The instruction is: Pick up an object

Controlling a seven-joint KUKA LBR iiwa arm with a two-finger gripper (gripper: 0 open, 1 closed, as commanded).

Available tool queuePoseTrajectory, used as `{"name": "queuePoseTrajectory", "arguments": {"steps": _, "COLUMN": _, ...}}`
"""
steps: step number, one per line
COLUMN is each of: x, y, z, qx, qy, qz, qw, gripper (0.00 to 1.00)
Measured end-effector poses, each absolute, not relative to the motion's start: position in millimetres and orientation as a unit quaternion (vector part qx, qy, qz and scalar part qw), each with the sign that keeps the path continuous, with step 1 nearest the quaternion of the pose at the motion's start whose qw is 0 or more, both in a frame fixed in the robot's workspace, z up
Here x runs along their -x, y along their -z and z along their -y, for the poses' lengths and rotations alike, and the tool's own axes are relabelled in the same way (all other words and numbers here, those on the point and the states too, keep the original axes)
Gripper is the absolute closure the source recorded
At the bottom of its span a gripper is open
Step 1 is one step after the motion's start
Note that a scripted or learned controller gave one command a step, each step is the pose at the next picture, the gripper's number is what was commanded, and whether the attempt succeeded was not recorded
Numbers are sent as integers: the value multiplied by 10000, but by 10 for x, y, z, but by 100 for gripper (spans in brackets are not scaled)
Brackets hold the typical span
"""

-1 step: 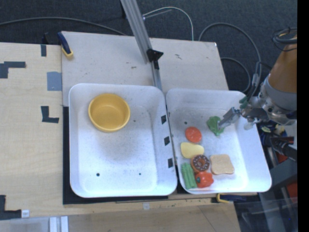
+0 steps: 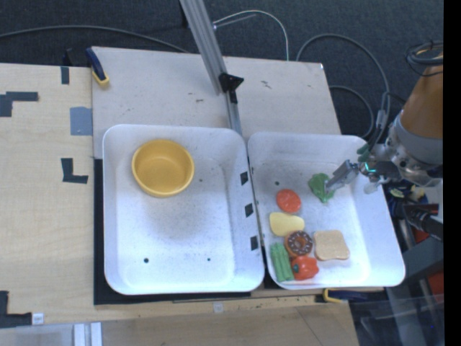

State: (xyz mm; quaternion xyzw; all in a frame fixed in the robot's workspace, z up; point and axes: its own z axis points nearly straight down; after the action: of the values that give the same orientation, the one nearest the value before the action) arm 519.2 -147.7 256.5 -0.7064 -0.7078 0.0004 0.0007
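We see the arm reaching in from the right over the right bin, with the tool low near the bin's upper middle. Its tip sits right against a small green piece, which looks like a toy vegetable. Whether the tool has closed on that piece we cannot tell: the tip is small and blurred here, and the green piece seems to rest on the bin floor just beside it, not clearly lifted. The other candidates lie further down the same bin: a red piece, a yellow piece just below it, a donut, a toast slice, a second red piece and a green stick along the bin's left wall, all clustered close together, some touching. The left bin carries a yellow bowl near its upper left, well apart from the arm. We judge the task to be at the grasp stage: the approach looks done and the green piece appears to be the target, but a secure hold and the lift off the bin are not yet shown.
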Motion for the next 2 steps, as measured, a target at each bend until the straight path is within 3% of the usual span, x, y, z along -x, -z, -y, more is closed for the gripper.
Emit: {"name": "queuePoseTrajectory", "arguments": {"steps": 2, "x": -5063, "y": -1342, "z": 1472, "qx": 7072, "qy": -26, "qz": 7070, "qw": 37, "gripper": 0}}
